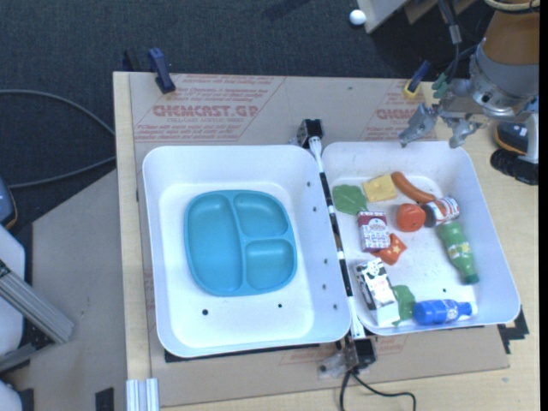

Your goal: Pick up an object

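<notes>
The gripper (438,133) hangs at the upper right, above the far rim of the right bin (492,229), its two fingers spread apart with nothing between them; above it the arm's orange band (512,28) shows at the top right corner. All the small objects lie in the right bin, below the gripper and apart from it: a yellow wedge like cheese (379,187) near the far side, with a green leaf-shaped piece (348,199) just to its left; a sausage (413,188) slanting beside the wedge; a red tomato-like ball (410,217) close under the sausage, with a small red-and-white can (445,208) to its right; a green bottle (459,252) lying lengthwise near the right wall; a red-and-white carton (372,230) in the middle, with a small orange piece (393,248) touching its lower right corner; a black-and-white carton (375,285) nearer the front, a small green piece (403,299) beside it; a blue bottle (441,312) on its side along the near wall. The left bin (163,229) holds a blue divided plate (241,241) with three compartments. Both bins rest on a brown board (214,110) with red print; a blue clamp (160,68) grips its far left edge.
</notes>
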`<state>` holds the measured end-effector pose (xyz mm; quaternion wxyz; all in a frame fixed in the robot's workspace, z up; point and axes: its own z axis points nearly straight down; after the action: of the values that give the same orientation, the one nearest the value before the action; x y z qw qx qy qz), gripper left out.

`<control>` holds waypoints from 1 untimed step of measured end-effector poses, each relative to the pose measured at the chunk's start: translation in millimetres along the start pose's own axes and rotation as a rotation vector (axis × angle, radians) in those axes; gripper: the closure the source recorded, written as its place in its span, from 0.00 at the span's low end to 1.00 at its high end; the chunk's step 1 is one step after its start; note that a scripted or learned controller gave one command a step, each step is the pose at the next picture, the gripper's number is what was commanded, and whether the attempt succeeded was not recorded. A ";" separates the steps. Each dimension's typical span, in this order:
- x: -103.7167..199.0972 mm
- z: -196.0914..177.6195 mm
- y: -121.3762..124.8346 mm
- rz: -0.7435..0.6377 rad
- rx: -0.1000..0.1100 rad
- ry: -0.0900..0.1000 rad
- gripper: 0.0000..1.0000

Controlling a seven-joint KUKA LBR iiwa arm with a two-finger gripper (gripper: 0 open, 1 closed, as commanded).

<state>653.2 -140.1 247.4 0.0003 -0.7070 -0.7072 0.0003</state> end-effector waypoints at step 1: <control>-13.3 159.1 -10.9 0.000 0.000 0.001 0.00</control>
<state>642.2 -153.4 88.3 0.0004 -0.7071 -0.7071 0.0000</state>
